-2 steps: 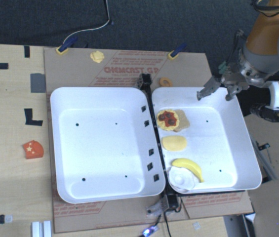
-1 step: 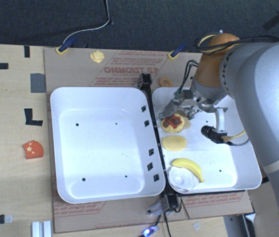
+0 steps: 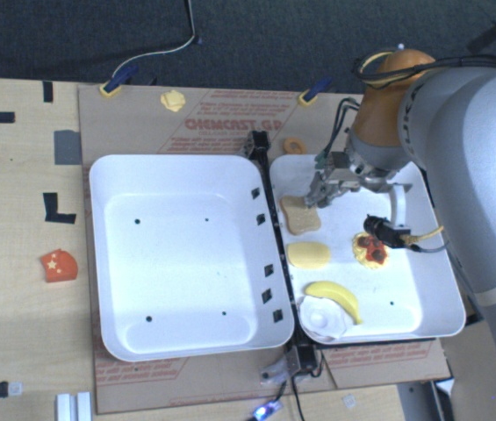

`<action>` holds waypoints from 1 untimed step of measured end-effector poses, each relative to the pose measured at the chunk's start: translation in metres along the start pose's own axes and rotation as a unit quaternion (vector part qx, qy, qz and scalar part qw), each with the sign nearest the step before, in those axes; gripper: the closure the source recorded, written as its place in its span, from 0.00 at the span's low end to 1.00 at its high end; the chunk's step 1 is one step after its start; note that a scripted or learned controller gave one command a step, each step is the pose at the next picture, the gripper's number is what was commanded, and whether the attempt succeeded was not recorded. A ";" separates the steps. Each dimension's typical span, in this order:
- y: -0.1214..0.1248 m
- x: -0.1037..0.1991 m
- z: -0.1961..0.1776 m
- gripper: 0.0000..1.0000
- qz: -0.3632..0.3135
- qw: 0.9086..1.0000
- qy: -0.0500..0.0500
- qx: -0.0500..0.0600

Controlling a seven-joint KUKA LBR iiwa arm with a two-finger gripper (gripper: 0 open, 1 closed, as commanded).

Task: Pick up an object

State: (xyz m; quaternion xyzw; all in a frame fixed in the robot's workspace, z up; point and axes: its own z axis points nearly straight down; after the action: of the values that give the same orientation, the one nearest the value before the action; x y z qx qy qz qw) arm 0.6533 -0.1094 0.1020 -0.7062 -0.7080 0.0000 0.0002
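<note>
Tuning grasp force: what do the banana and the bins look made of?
Banana: likely moulded plastic toy, smooth with a slight sheen and uniform yellow; could be foam. Bins: white plastic, probably thin formed sheet, with rounded corners, glossy glare and shallow moulded walls.

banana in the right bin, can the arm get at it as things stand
Probably yes. The banana lies uncovered near the right bin's front, resting against a white cup, and the end effector hangs over the same bin.

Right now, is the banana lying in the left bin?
No, the banana lies in the right bin, near its front edge beside a white cup.
</note>
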 end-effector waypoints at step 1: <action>-0.024 0.082 -0.134 1.00 -0.004 1.000 0.002 -0.007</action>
State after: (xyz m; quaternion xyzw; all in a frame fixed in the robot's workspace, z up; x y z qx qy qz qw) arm 0.6291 -0.0280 0.2364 -0.7035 -0.7106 -0.0058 -0.0035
